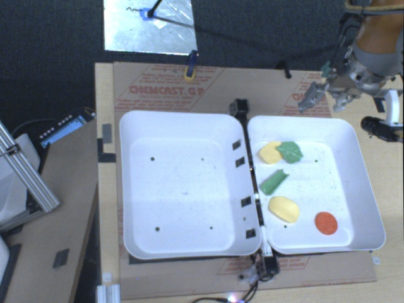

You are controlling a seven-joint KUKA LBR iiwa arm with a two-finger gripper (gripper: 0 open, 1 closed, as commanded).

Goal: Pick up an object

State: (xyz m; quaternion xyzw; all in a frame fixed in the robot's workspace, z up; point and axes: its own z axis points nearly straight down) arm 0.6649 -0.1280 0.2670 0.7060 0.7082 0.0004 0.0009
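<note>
Tool (pixel 327 100) above right bin (pixel 363 169) far edge; five small objects inside, left bin (pixel 136 169) alongside

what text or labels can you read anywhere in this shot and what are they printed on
"CHEMCAST GP", in red, upside down, on the brown board under the white bins; the spelling is hard to make out.
The same red print repeats on the board near the right bin's far edge and along the near edge; too blurred to read.
The small lines around the red print are too small to read.
</note>
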